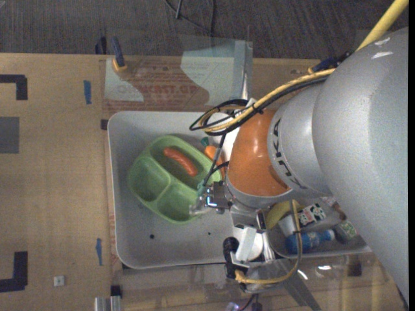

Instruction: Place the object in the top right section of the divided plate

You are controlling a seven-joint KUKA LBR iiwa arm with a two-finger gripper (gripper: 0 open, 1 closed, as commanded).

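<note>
Glossy green divided plate (170, 188), smooth orange carrot (181, 161)

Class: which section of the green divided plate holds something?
The upper section of the plate: an orange object lies in it. The other sections look bare.

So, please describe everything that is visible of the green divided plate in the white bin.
The green divided plate looks like smooth plastic, rounded in outline, with raised ridges that split it into three sections. It lies flat on the floor of the shallow white bin, turned at an angle to the bin's walls. An orange, sausage-shaped object rests in the section nearest the top of the view; the other two sections hold nothing. The gripper of the grey and orange arm overlaps the plate's right edge, hiding part of the rim.
</note>
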